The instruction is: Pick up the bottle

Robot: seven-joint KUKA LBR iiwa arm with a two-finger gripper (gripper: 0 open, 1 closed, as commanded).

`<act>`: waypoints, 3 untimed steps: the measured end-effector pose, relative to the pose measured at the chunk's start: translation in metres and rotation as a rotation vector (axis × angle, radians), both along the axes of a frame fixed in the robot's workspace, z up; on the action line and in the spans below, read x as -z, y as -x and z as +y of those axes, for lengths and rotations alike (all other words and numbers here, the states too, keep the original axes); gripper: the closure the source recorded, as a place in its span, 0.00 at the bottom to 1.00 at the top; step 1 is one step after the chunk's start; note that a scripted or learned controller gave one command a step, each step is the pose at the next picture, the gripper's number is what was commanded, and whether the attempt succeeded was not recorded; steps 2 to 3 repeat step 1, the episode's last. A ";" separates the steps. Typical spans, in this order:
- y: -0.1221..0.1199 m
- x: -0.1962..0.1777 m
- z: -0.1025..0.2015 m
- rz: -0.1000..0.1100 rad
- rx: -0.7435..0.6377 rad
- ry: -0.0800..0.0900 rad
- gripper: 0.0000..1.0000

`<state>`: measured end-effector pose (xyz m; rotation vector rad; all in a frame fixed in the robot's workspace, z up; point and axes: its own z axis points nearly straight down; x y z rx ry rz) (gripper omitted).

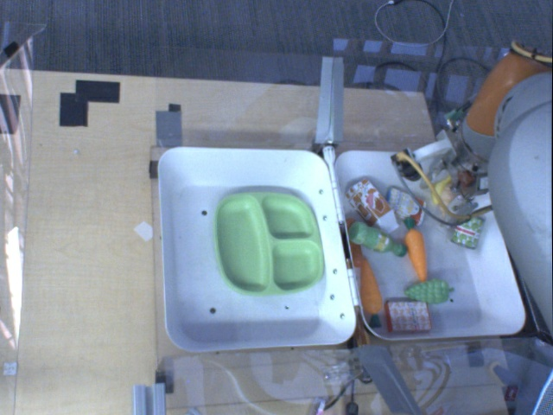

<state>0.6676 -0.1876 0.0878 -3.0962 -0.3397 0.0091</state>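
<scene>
Small green plastic bottle (377, 239) lies centre-right in the right white bin (510, 305); label illegible. Gripper (449, 180) state: cannot tell.

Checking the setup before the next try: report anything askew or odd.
Nothing looks spilled or damaged. The green bottle lies on its side in the right bin, among scattered items. One carrot lies hard against that bin's left wall, beside the left bin holding the green tray.
</scene>
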 end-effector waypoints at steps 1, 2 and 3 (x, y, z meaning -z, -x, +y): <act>0.002 0.000 0.001 -0.005 0.000 0.002 0.00; 0.002 0.000 0.001 -0.005 0.000 0.002 0.00; 0.002 0.000 0.001 -0.005 0.000 0.002 0.00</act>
